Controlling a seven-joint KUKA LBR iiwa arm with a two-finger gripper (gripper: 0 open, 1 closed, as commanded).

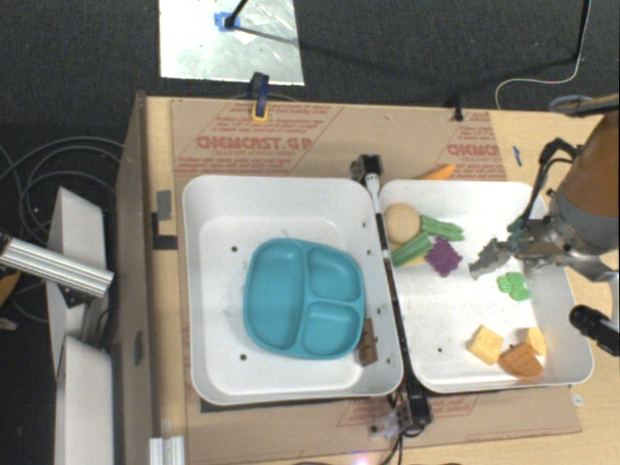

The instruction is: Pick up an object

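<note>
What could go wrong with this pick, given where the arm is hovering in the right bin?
1. The gripper sits between the purple piece and the small green piece, over bare floor; a straight descent may close on nothing.
2. The purple piece lies against the green vegetables and the beige ball, so reaching there could shove neighbours.
3. The yellow block and orange piece lie near the right bin wall, limiting room.
</note>
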